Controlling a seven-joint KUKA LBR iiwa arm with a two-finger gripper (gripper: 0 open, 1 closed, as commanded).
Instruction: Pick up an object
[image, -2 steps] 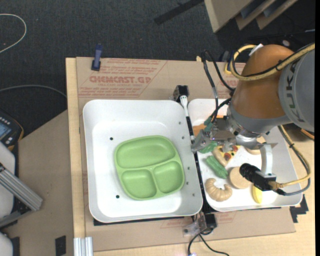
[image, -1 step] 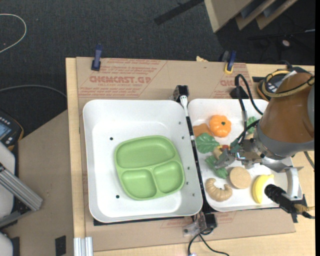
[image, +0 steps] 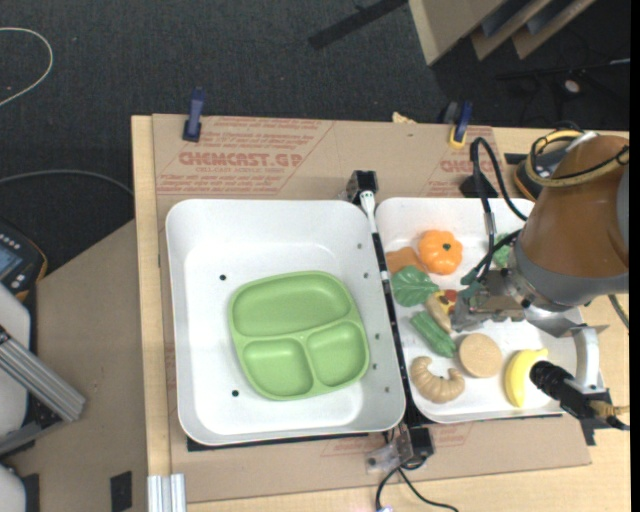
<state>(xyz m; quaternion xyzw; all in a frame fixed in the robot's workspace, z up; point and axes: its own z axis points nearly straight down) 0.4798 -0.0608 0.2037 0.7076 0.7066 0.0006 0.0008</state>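
Reaching in from the right, the arm (image: 580, 220) lowers its gripper (image: 478, 306) into the right bin (image: 450, 212), among toy foods: an orange pumpkin (image: 439, 251), a green leaf (image: 411, 287), a round biscuit (image: 478, 355), a croissant (image: 437, 379) and a yellow lemon piece (image: 517, 377). Whether the gripper is closed on anything cannot be told. The left bin (image: 200, 240) holds a green divided plate (image: 297, 333).

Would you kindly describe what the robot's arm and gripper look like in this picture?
The arm is a bulky rounded body, orange-brown above and grey below. Black cables loop along its left side. The gripper is a dark metal assembly low over the right bin.
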